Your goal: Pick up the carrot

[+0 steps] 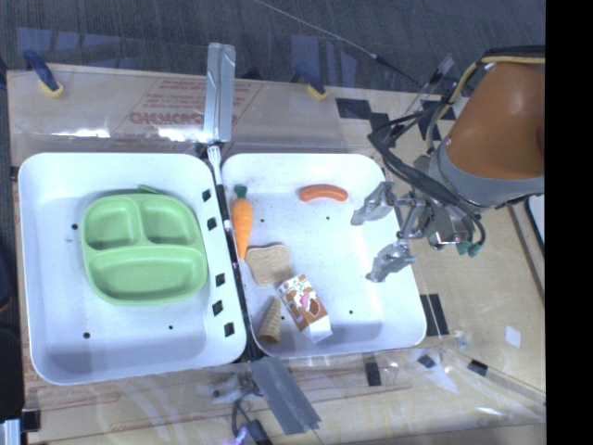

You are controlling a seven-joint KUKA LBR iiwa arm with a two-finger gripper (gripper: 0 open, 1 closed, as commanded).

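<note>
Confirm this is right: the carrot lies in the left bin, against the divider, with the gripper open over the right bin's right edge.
One thing is wrong. The camera view shows the carrot in the right bin, not the left, lying against the divider. The gripper is open over that bin's right edge, as stated.

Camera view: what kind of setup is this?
Likely a robot pick-and-place test bench: two shallow white bins, toy food such as an orange plastic carrot, and an open two-finger gripper on a grey arm.
</note>
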